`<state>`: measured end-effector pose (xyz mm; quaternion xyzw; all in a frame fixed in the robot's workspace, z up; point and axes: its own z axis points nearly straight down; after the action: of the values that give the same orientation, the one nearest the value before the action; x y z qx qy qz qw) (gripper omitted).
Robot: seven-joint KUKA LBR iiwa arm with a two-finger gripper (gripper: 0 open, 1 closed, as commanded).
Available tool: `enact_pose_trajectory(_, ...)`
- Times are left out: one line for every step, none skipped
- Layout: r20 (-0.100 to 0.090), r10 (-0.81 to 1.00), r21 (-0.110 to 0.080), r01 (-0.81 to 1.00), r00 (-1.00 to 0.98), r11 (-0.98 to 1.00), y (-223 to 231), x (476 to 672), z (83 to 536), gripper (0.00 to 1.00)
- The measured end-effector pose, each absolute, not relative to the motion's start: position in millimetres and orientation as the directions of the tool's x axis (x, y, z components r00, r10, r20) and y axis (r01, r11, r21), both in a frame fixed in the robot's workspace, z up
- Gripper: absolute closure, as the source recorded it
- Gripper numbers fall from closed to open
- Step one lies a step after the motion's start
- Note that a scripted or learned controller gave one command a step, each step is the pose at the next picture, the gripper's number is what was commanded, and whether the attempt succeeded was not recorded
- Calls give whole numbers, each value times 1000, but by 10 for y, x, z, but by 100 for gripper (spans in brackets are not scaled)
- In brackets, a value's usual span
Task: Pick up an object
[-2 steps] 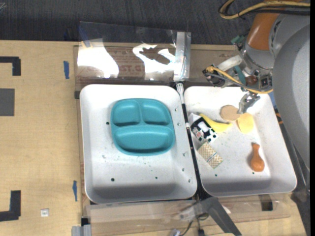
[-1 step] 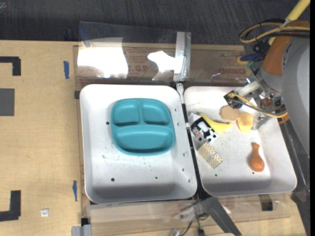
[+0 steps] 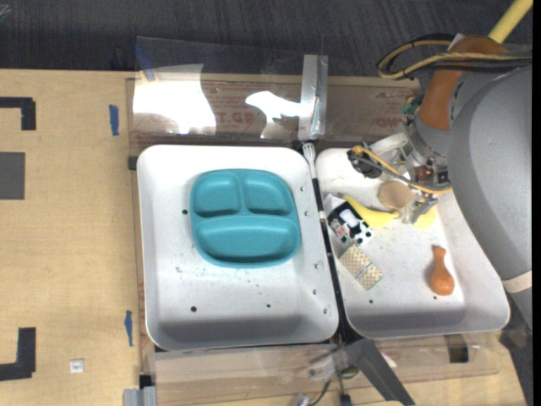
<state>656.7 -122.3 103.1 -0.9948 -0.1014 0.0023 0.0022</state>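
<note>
Two white bins side by side, the arm reaching into the right one at its far end.

Nearest in the right bin (image 3: pixel 482 307) lies an orange pear-shaped object (image 3: pixel 440 271), near the right wall and well apart from the rest. To its left, close to the wall between the bins, rests a small patterned tan card (image 3: pixel 363 266), with a black-and-white item (image 3: pixel 347 223) just beyond it and a yellow piece (image 3: pixel 380 211) beside that. Farther still, the gripper (image 3: pixel 404 194) hangs low over the bin's far end, by a round tan object (image 3: pixel 393 195); whether its jaws are apart or together cannot be told. The left bin (image 3: pixel 165 299) holds a teal divided plate (image 3: pixel 245 217), lying flat near its centre.
</note>
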Motion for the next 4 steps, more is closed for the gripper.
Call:
enact_pose_trajectory(10,199,3,199,980,-980,-1192,6294,946,0)
enact_pose_trajectory(14,201,3,201,979,-980,-1184,6314,1067,100)
enact_pose_trajectory(4,202,-1,202,979,-979,-982,6288,1647,100)
enact_pose_trajectory(2,451,0,451,892,-892,-769,6132,2148,100)
